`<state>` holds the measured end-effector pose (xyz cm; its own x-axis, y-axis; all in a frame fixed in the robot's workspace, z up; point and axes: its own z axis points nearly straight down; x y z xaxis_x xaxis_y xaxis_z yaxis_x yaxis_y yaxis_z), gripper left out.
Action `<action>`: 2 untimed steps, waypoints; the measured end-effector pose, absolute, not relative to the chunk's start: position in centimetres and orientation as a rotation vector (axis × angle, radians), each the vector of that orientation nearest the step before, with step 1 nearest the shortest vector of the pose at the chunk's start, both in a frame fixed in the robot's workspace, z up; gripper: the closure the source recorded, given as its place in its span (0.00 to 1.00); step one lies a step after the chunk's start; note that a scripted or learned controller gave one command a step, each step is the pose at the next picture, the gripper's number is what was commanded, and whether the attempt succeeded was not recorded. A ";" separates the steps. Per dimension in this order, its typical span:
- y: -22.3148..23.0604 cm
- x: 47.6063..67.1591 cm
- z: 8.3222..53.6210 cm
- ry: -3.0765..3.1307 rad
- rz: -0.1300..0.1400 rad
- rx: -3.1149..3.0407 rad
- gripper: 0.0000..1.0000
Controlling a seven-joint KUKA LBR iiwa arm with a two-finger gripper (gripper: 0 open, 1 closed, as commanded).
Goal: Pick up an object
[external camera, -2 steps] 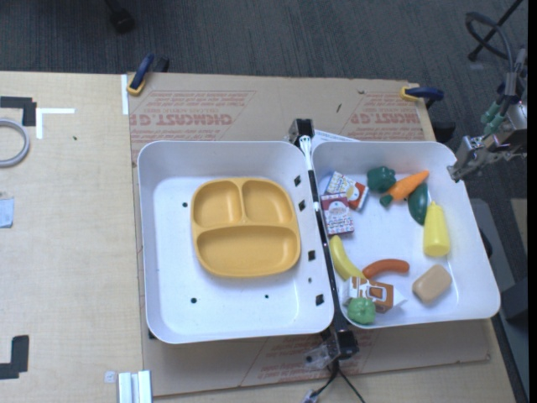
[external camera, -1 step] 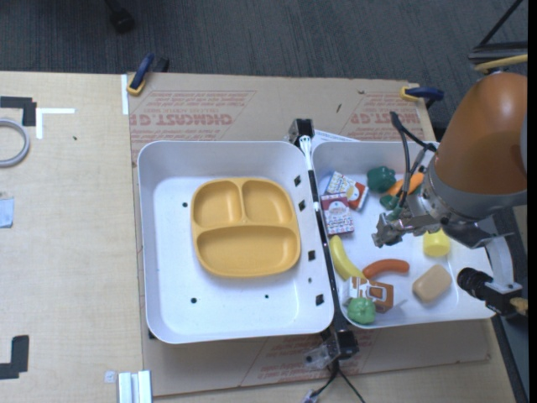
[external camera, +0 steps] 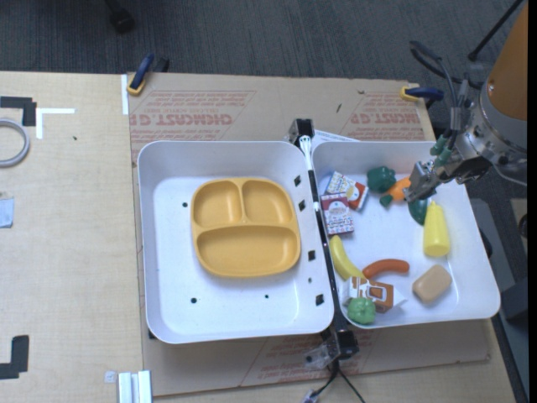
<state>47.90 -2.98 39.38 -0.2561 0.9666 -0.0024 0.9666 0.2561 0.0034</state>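
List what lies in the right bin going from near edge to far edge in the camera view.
Green toy vegetable → tan bread piece → red sausage → yellow corn → dark green toy. I left out the banana and the small boxes, whose depth spans overlap others.

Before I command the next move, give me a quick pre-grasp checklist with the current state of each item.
1. Gripper over the right bin, near its far right side: ok.
2. Object between the fingers: cannot tell.
3. Target isolated: not ok; a dark green toy, an orange piece and the yellow corn cob crowd together under the gripper.
4. Easier targets apart from others: ok; the tan bread roll and red sausage lie free.
5. Left bin holds the yellow divided plate, out of the arm's way: ok.
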 end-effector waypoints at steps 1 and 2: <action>1.0 47.8 24.9 2.672 0.000 1.651 1.00; 0.9 47.9 25.8 2.668 0.001 1.654 1.00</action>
<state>47.93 0.94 25.81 -0.4446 0.8957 -0.0018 0.8957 0.4446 0.0017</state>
